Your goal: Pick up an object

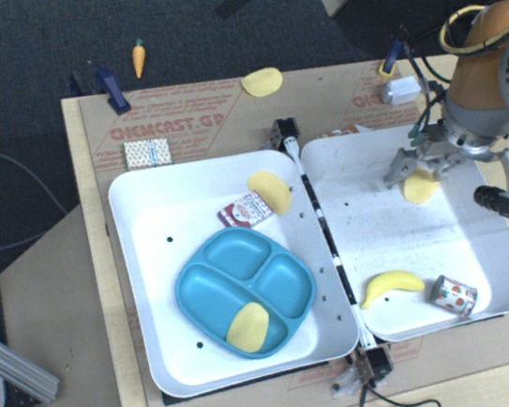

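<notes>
Near the far right corner of the right bin (487,239), the gripper (422,166) is lowered over a small yellow object (419,188) resting on the bin floor. Its fingers are spread, one to each side of the object, not clamped on it. Judged from this, the approach is complete; closing and lifting remain. A banana (390,286) and a small can (452,294) lie along the near edge. The left bin (149,261) carries a blue tray (248,284).
</notes>
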`<control>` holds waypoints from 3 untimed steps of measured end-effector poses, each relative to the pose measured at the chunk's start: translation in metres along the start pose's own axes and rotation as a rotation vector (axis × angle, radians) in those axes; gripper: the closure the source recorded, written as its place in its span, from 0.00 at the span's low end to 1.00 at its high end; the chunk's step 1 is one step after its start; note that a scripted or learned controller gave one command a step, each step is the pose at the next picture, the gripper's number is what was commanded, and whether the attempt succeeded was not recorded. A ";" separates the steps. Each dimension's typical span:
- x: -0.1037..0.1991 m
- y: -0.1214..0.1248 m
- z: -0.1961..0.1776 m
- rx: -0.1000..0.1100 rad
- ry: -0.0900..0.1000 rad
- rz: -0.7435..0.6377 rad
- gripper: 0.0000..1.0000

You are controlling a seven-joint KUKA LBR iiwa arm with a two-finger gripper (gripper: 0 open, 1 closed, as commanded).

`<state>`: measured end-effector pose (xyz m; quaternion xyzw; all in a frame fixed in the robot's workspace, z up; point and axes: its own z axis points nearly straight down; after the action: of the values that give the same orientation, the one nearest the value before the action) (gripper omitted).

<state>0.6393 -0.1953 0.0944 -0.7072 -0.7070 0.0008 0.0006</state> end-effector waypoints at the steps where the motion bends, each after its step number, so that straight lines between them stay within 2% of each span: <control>1: -0.013 -0.010 0.010 0.000 0.000 0.000 0.00; 2: -0.013 -0.008 -0.003 -0.006 -0.003 -0.001 1.00; 3: -0.008 0.001 -0.081 -0.005 -0.002 -0.002 1.00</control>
<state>0.6404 -0.2032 0.1759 -0.7066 -0.7076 -0.0005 -0.0017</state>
